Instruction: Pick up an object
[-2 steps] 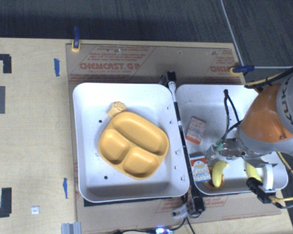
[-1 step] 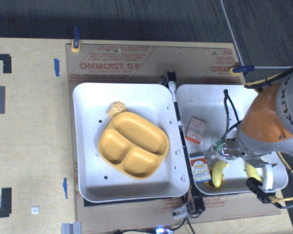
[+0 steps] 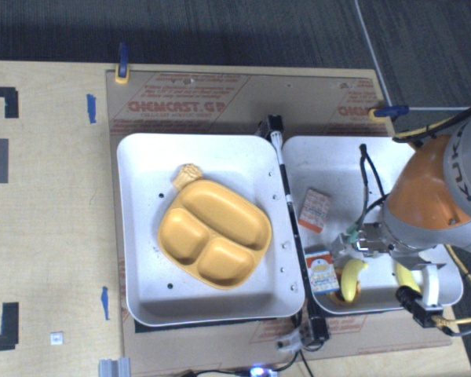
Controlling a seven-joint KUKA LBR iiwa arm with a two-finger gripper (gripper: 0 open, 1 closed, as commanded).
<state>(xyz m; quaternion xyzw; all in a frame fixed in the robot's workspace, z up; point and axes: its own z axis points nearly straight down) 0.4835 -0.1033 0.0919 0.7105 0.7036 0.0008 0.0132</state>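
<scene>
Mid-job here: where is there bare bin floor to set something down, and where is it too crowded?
Free: the left bin's floor along its left wall and near corners, around the yellow tray; the right bin's far strip above the small packet. Crowded: its near end, with the banana, a carton and the gripper.

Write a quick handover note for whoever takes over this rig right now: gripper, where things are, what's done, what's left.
Gripper: low in the right bin, right above the banana; open or shut can't be judged.
Right bin: banana near the front wall, small carton beside it, snack packet further back.
Left bin: yellow divided tray with a small tan piece at its far corner.
Done: nothing visibly lifted.
Left: grasp and raise one object, likely the banana.
</scene>
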